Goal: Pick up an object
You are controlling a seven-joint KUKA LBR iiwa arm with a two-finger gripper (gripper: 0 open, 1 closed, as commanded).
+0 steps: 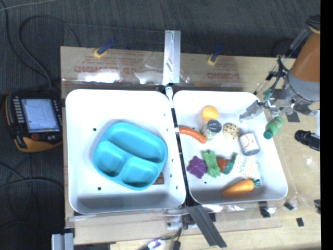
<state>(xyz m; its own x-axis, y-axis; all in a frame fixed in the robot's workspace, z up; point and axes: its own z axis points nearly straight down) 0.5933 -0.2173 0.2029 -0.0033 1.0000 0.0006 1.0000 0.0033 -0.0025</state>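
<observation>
At the far left of the frame, a black and orange handheld control pendant (pixel 34 119) is seen lying on the dark carpeted floor (pixel 156 9), beside the pale wooden bench (pixel 302 191). Next to it, the left white bin (pixel 78 139) is occupied by a light blue plastic tray with three compartments (pixel 130 154). A metal divider post (pixel 172 56) is set between the two bins at the upper centre. The right white bin (pixel 270 191) is crowded with small toys: an orange curved sausage-like piece (pixel 191 134), a purple bunched piece (pixel 196 166), a green leafy piece (pixel 211 163), a yellow-orange ball (pixel 209 112), a small dark-topped jar (pixel 212 128), a speckled cream lump (pixel 231 130), a white can with red marking (pixel 249 143) and an orange plastic carrot (pixel 239 187), the last lying at the bin's lower right. The gripper (pixel 250 111) is positioned over the bin's upper right corner, with nothing between its fingers; whether they are spread or closed cannot be told. A green bottle-shaped object (pixel 272 127) lies at the bin's right rim.
</observation>
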